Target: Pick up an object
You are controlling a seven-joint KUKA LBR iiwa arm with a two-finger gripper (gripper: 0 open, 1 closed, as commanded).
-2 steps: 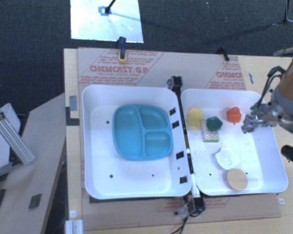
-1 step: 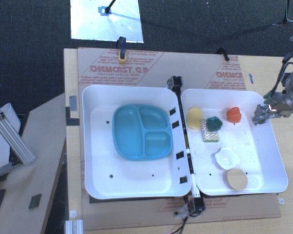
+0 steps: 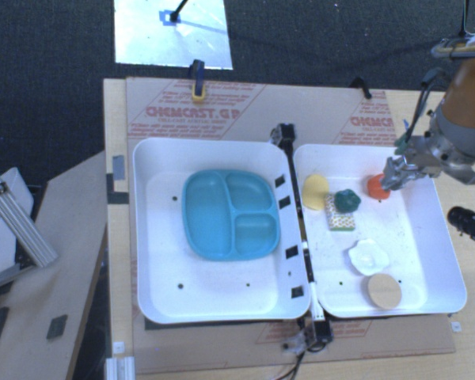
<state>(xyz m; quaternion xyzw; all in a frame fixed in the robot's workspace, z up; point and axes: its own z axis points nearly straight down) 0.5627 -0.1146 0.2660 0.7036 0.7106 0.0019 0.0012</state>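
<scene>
Approach step: gripper point(image 3: 392, 174) low over right bin point(image 3: 427, 295), just beside orange object point(image 3: 377, 187); finger state impossible to tell. Next: centre over it, close.

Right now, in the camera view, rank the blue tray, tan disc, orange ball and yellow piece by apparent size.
1. Blue tray, clearly largest.
2. Tan disc and yellow piece: too alike to rank.
3. Orange ball, smallest, partly hidden by the gripper.

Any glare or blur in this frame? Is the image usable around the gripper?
Camera view: strong glare on the shiny metal sheet at top; white bins are bright but not blown out, with the blue tray crisp. The gripper is slightly soft by the orange object; shadows are soft, and the dark floor lacks detail.
</scene>
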